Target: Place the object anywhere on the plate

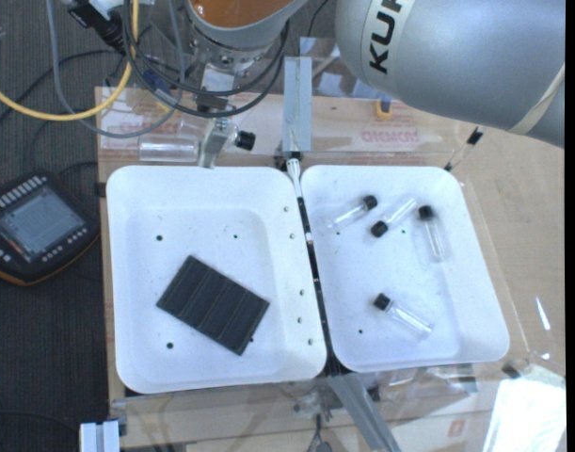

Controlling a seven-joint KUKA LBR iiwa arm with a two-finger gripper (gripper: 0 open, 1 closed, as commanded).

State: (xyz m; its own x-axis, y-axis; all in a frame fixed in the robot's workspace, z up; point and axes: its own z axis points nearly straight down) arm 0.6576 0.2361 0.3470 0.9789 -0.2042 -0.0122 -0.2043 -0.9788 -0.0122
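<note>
The plate (pixel 213 305) is a dark ribbed rectangle lying flat in the left bin (pixel 136 205), toward its front. My gripper (pixel 212 145) hangs above the back rim of that bin, well behind the plate. It is shut on a clear vial (pixel 174 147) held crosswise, whose black cap (pixel 245 140) sticks out to the right of the fingers. Several more black-capped clear vials lie in the right bin (pixel 475 252): one (pixel 353 212), another (pixel 392 217), a third (pixel 433 234), and one nearer the front (pixel 400 314).
A metal post (pixel 296 102) stands behind the seam between the bins. Cables loop at the back left, including a yellow one (pixel 23 102). A teach pendant (pixel 38 229) lies left of the bench. The large grey arm (pixel 456 36) overhangs the back right.
</note>
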